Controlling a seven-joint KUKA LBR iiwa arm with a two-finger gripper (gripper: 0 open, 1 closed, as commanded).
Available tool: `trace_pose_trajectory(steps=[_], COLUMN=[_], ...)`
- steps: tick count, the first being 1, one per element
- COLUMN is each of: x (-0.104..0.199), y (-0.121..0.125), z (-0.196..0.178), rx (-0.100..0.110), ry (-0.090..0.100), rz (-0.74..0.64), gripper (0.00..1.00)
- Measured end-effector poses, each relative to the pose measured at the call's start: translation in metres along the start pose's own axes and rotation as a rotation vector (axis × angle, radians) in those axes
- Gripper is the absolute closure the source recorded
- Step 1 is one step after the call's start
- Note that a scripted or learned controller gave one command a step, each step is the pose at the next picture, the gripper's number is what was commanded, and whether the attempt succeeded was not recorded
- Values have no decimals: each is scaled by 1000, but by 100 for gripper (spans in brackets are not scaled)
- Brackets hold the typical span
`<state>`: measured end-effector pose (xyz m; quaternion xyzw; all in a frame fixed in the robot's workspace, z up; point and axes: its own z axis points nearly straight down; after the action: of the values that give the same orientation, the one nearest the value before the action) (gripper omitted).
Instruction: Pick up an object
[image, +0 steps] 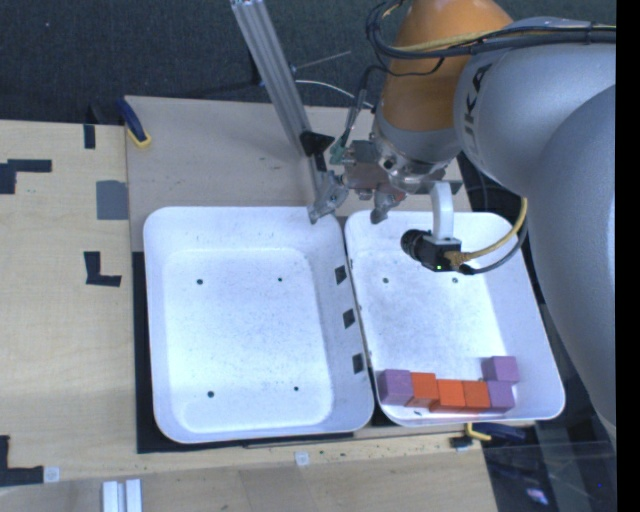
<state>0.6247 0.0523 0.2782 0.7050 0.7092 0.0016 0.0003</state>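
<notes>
While the grey arm (540, 150) leans over the bench's far edge, its gripper (350, 212) hangs open and holds nothing above the seam between the left bin (165, 300) and right bin (530, 330). Purple and orange blocks (450, 388) line the right bin's near edge.

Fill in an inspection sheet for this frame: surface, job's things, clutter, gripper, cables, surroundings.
Surface: left white bin and right white bin side by side on a wooden bench.
Job's things: purple and orange blocks in a row against the right bin's near wall.
Clutter: nothing seen in the bins besides the blocks.
Gripper: gripper above the bins' far edge, open, holding nothing.
Cables: yellow cable loops to a black unit.
Surroundings: black tape marks on the bench; metal rail leaning behind.
</notes>
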Motion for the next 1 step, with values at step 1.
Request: trace_pose_trajectory(steps=[1], x=[-48], y=[37], z=[23], rx=[3], ry=[-5], rz=[8], gripper=[0])
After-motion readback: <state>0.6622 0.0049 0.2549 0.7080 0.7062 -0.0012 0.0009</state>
